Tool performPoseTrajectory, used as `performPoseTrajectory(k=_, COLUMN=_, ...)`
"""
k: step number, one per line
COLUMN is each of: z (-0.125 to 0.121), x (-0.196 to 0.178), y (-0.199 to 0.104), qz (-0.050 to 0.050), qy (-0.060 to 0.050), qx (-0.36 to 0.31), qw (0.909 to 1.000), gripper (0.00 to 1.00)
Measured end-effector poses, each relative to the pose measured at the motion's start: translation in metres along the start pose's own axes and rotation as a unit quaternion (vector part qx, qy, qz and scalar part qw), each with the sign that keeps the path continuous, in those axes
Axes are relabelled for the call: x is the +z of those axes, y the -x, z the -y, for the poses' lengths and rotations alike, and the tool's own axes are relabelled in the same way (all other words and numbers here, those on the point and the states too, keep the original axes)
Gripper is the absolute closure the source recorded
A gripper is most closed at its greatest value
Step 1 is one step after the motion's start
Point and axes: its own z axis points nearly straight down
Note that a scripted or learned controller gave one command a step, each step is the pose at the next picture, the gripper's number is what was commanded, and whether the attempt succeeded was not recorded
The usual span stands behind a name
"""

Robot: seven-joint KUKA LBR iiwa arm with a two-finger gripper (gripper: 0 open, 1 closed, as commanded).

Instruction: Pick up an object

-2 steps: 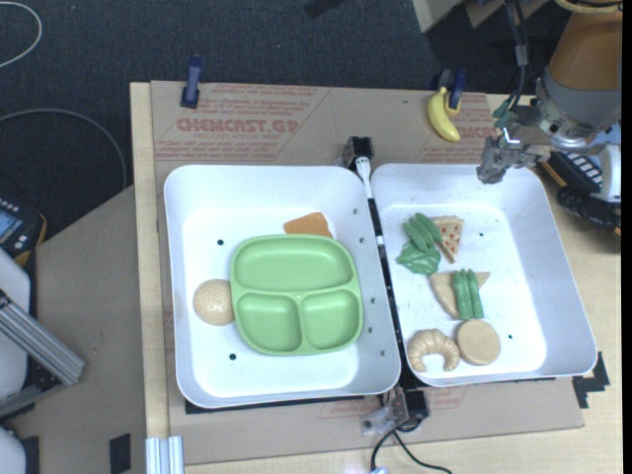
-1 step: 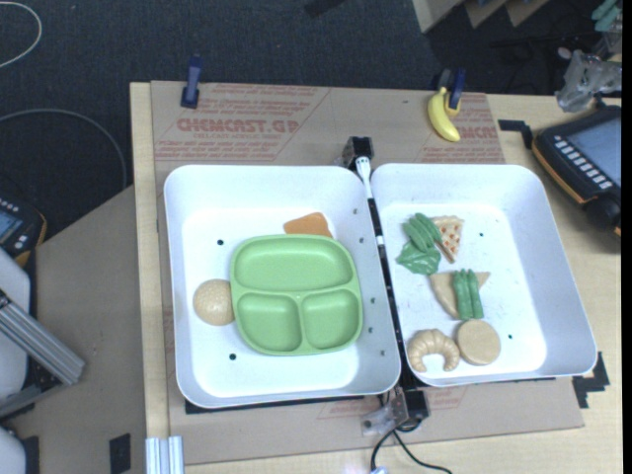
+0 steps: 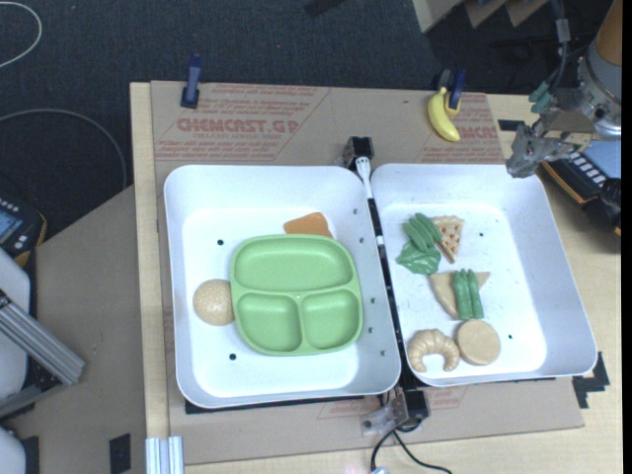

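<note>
The right bin (image 3: 533, 215) holds several food pieces: a green leafy piece (image 3: 421, 243), a pizza slice (image 3: 449, 235), a tan wedge with green beans (image 3: 462, 293), a croissant (image 3: 434, 350) and a round cracker (image 3: 479, 343). My gripper (image 3: 523, 156) hangs at the far right corner of the right bin, above its rim, well away from the food. Nothing shows between its fingers.
The left bin (image 3: 188, 235) holds a green divided plate (image 3: 294, 294), an orange piece (image 3: 308, 225) behind it and a round bun (image 3: 213, 302) to its left. A yellow banana (image 3: 443, 117) lies on the board behind the bins.
</note>
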Motion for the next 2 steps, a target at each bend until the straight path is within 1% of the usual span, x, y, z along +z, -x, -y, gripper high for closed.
performPoseTrajectory(k=1, z=0.04, x=0.084, y=-0.047, qz=-0.001, qy=0.0, qx=-0.002, qw=1.0, gripper=1.0)
performPoseTrajectory(k=2, z=0.059, x=0.053, y=-0.108, qz=0.0, qy=0.006, qx=-0.004, qw=1.0, gripper=1.0)
